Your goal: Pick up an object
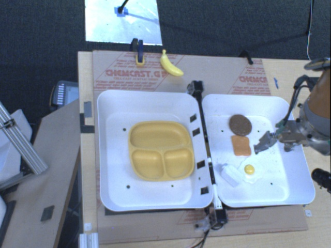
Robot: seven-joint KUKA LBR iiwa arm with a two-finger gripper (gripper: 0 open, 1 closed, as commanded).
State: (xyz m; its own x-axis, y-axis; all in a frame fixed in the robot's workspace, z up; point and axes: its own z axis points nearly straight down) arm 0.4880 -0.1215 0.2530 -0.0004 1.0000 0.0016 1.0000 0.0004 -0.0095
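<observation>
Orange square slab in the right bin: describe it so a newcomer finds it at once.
Start at the right white bin. Near its left side, the flat orange square slab lies just below the round brown disc and above the fried-egg toy. It alone is square and orange.

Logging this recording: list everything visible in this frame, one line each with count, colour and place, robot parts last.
white bins: 2, white, side by side on the bench
divided tray: 1, yellow, three compartments, in the left bin
round disc: 1, brown, upper part of the right bin
flat slab: 1, orange, right bin, just below the disc
fried egg toy: 1, white with yellow centre, lower right bin
small block: 1, white, right bin, left of the egg
banana: 1, yellow, on the board behind the left bin
clamp: 1, yellow and dark, left of the banana
gripper: 1, grey, over the right bin beside the slab, nothing between its fingers
</observation>
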